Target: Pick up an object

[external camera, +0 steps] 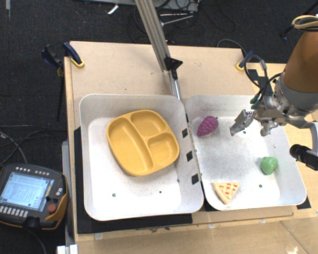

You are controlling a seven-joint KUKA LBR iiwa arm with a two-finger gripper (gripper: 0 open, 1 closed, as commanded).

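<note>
1. My gripper (253, 124) hangs over the upper part of the right bin (286, 194), close to its far rim, with my arm (305, 62) coming in from the right edge.
2. My fingers are spread apart, released, with nothing between them; one finger (239, 125) points left and down, the other sits nearer my wrist.
3. The purple grape bunch (207, 125) lies just left of my gripper, near the right bin's left wall and in its upper half. A small gap of bare white floor separates it from my left finger.
4. The green ball (268, 165) rests below my gripper, toward the bin's right side, well apart from the grapes and not far from the right rim.
5. The pizza slice (226, 191) lies near the right bin's lower left corner, close to the front rim and close to the dividing walls.
6. The middle of the right bin, between these three things, is open white floor, the widest free room there.
7. The left bin (95, 194) holds a yellow divided plate (143, 141) set at a tilt in its upper middle; its right edge comes near the wall shared with the right bin. Bare floor runs along that bin's front and left sides.
8. Both bins sit on the tan table (122, 67), with open table beyond their far rims. A metal pole (153, 28) slants down to the joint between the bins, just left of the grapes.
</note>
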